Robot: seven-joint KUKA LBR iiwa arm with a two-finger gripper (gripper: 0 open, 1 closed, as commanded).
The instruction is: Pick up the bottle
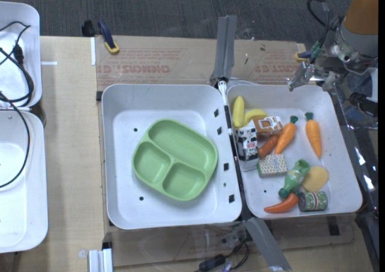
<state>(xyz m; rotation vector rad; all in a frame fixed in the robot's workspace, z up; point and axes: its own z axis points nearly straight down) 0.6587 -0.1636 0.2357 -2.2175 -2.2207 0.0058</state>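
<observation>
The bottle (293, 179) is small and green. It lies tilted in the near right part of the right bin (343, 144), its neck pointing toward the near left. It rests between a yellow lemon-like piece (317, 177) and a red chili (281, 206). My gripper (313, 78) hangs above the far right corner of that bin, well away from the bottle, open with nothing between its fingers.
The right bin also holds two carrots (313, 135), a banana (239, 111), a milk carton (247, 142), a small box (268, 125), a sponge-like block (272, 165) and a can (313, 201). A green divided plate (175, 159) lies in the left bin (114, 162).
</observation>
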